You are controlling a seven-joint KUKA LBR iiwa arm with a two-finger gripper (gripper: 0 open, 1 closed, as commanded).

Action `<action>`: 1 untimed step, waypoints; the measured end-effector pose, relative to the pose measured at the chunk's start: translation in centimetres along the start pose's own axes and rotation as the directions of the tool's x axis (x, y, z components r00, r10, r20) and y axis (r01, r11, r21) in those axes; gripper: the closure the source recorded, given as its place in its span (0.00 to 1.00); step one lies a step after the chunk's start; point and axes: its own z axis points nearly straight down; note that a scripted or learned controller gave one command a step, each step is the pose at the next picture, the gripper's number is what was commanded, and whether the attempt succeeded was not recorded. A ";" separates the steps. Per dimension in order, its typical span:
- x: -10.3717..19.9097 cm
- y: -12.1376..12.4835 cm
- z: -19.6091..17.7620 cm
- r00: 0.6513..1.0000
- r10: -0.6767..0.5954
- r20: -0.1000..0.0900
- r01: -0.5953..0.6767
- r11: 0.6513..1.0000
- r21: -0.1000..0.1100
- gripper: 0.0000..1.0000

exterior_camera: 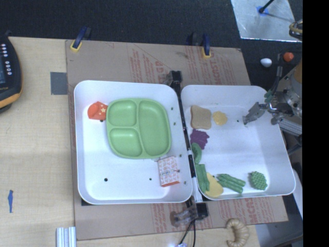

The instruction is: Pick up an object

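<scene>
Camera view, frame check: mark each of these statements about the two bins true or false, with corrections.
1. The green divided plate lies in the left bin. True.
2. The slice of bread lies on the green divided plate. False: it lies in the right bin, near its upper left corner.
3. The gripper holds the purple grapes. False: the grapes lie apart from it, by the right bin's left wall.
4. A red item lies left of the plate. True.
5. The green beans lie in the right bin. True.
</scene>
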 end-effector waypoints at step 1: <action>3.8 0.8 8.9 1.000 -0.004 -0.002 0.004 1.000 0.006 0.00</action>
